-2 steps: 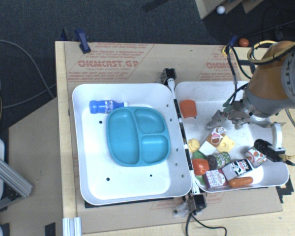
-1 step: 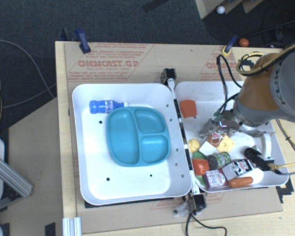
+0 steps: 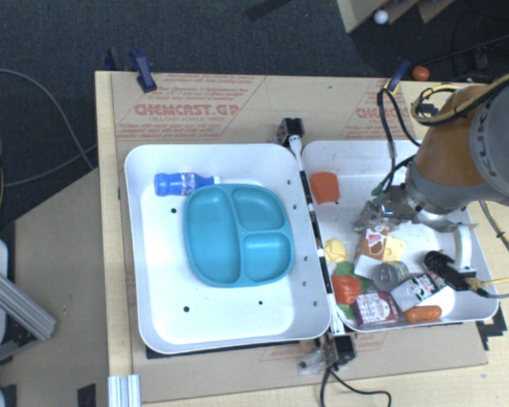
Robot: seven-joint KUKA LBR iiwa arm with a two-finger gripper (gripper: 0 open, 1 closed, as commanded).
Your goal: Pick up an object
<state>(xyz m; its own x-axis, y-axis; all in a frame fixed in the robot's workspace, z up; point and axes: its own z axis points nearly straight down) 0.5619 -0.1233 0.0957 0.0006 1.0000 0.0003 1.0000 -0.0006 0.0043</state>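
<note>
Objects (image 3: 382,278) of the task lie heaped in the right bin (image 3: 348,155): an orange block (image 3: 325,186), yellow pieces, a tomato-red piece, a small packet. The arm (image 3: 471,147) bends in from the right, its tool (image 3: 375,219) low over the heap; whether it is open or closed I cannot tell. The left bin (image 3: 144,253) bears a blue divided plate (image 3: 237,232) and a blue bottle (image 3: 181,182). The bench (image 3: 195,100) stands on dark carpet
</note>
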